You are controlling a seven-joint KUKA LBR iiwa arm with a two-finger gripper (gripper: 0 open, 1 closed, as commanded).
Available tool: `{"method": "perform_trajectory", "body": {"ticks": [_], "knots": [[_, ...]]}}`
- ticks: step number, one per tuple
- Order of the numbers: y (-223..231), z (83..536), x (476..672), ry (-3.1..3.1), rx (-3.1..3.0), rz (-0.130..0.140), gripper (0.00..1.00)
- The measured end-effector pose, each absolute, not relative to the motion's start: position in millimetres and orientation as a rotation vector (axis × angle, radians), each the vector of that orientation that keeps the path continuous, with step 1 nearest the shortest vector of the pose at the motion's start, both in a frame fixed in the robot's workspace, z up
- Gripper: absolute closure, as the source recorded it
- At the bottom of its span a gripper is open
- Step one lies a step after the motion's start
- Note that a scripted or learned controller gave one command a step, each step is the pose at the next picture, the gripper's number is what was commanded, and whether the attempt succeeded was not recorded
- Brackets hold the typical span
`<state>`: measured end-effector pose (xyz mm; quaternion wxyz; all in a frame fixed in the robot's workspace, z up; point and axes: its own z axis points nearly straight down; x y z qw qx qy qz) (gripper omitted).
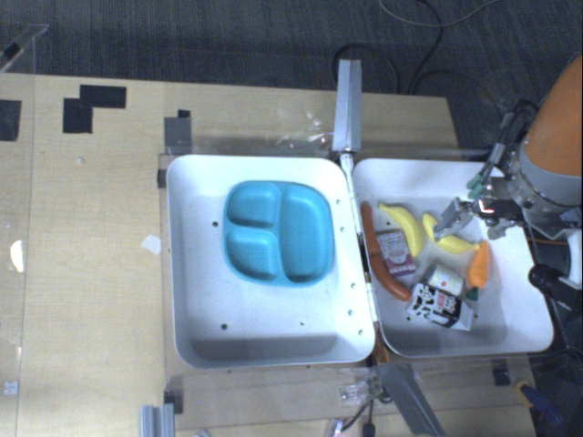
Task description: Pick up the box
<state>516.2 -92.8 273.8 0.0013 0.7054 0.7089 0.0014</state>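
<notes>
The box (441, 299) is small and white with black and red print. It lies tilted in the right bin (510, 335), near that bin's front. My gripper (476, 219) hovers over the right bin's far right part, above a yellow banana (455, 243). Its fingers stand open with nothing between them. The gripper is up and to the right of the box, apart from it. An orange carrot (478, 265) lies between the two.
The right bin also holds a second banana (406, 225), a long brown sausage (381, 264) and a purple packet (394, 252). A blue divided plate (278, 230) lies in the left bin (196, 271). A metal post (349, 107) rises behind the bins.
</notes>
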Motion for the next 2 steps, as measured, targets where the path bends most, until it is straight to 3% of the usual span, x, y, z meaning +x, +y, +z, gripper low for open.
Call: {"method": "perform_trajectory", "body": {"ticks": [1,2], "knots": [[-162.4,177.2,593.7,2.397,2.025,0.004,0.0],[-162.3,177.6,593.8,2.397,2.025,0.005,0.0]]}}
